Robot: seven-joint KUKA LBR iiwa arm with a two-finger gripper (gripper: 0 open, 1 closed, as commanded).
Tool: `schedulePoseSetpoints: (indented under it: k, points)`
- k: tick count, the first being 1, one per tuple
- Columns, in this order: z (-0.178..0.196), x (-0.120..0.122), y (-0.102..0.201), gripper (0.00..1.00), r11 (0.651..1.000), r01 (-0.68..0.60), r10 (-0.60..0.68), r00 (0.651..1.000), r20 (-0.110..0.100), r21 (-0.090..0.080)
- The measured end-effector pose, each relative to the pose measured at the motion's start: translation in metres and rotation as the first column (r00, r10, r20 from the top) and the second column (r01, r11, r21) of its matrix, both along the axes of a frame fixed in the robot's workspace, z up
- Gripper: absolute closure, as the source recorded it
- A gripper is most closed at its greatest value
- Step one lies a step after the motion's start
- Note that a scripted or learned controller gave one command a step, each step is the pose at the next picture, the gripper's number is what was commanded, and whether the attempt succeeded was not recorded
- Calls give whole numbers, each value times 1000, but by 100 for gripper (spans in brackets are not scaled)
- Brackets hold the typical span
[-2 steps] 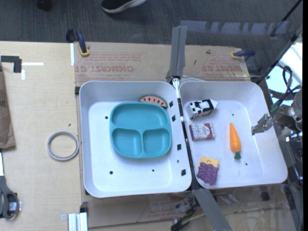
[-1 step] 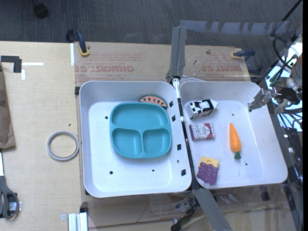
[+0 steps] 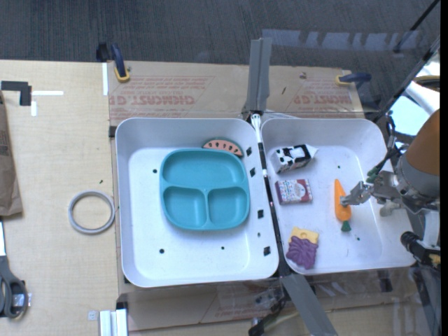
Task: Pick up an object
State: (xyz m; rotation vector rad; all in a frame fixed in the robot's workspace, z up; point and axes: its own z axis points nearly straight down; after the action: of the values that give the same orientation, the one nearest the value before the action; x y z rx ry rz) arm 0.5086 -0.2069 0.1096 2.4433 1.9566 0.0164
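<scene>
The right bin holds a black-and-white cow-patterned carton, a pink packet, an orange carrot, a purple grape bunch and a small yellow piece. My gripper hangs low over the right side of this bin, just right of the carrot, its tip close to the carrot's upper half. Nothing is visibly held. In the left bin lie a teal divided plate and a watermelon slice at the plate's far edge.
A raised divider separates the two bins. On the bench to the left lie a tape ring and scissors. Blue clamps grip the cardboard behind the bins. The arm's body overhangs the right bin's right wall.
</scene>
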Motion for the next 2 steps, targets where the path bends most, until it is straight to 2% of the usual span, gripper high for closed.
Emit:
schedulePoseSetpoints:
  k: [1, 2]
  points:
    - [-19, 47, 17, 0, 965, 262, -262, 965, -18, 2]
    - [-18, -3, 10, 0, 998, -66, 67, 998, -18, 3]
